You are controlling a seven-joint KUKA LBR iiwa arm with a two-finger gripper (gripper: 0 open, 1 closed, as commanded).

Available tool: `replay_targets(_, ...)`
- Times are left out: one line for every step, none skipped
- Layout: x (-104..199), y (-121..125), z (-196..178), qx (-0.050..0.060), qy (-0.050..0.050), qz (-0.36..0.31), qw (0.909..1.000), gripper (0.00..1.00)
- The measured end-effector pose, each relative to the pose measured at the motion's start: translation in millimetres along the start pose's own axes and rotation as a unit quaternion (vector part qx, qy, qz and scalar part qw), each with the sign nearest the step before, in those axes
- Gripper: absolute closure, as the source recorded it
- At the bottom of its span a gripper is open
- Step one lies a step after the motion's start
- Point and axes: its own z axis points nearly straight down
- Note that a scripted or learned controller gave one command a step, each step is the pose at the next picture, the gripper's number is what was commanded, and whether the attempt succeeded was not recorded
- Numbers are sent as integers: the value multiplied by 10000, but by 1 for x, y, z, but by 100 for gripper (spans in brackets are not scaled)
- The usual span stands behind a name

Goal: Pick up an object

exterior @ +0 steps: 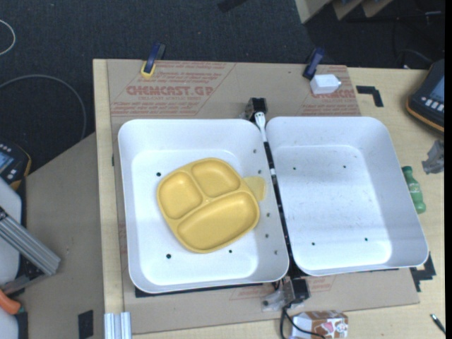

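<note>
Bench: brown board, red lettering, carries both bins.
Left bin: white, shallow, holds the plate.
Right bin: white, shallow, speckled floor, touching the left bin along the middle seam.
Plate: yellow, three compartments, lies flat near the left bin's centre, tilted askew.
Clamps: blue-yellow one and blue-white one on the bench's far edge.
Gripper: cannot tell its state.

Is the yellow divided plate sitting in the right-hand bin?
No, the yellow divided plate lies in the left bin, left of the right bin.
</note>
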Motion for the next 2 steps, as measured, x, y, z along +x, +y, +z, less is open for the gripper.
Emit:
replay_targets(0,57,-162,-91,-35,-16,10000,100)
replay_targets(101,25,-70,65,36,-26,10000,100)
